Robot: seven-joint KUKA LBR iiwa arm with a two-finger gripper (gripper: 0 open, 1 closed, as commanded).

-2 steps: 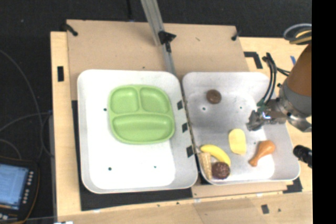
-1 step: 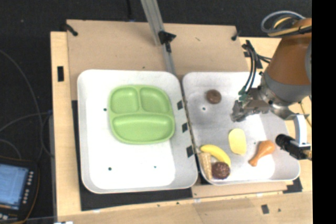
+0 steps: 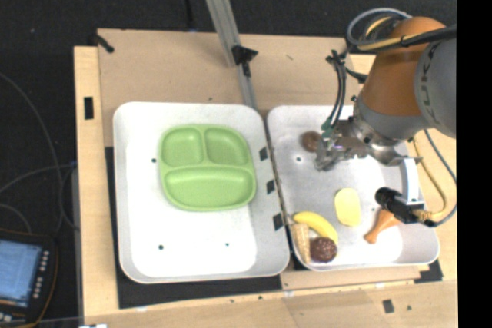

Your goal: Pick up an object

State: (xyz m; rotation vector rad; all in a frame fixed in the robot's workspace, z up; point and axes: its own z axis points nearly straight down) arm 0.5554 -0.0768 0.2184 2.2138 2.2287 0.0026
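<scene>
Brown round object (image 3: pixel 310 140) | right-hand bin (image 3: pixel 306 190) (far corner) | just beside gripper (image 3: pixel 330 156)

Bins: 2 white ones, i.e. 1 left bin (image 3: pixel 138 226) and 1 right bin (image 3: pixel 304 184). In the left bin there is 1 green plate (image 3: pixel 207 167) w/ 3 compartments. Loose objs in the right bin: 5 in total. Of these, 1 banana (image 3: pixel 315 224), 1 pale yellow piece (image 3: pixel 347 207), 1 orange carrot-like item (image 3: pixel 378 227) and 2 round brown things, namely 1 lighter brown ball (image 3: pixel 310 140) and 1 dark brown ball (image 3: pixel 324 249). Robot: 1 arm (image 3: pixel 400 88) w/ 1 gripper (image 3: pixel 330 154). Also 1 metal pole (image 3: pixel 219 4) and 1 screen device (image 3: pixel 19 269).
</scene>
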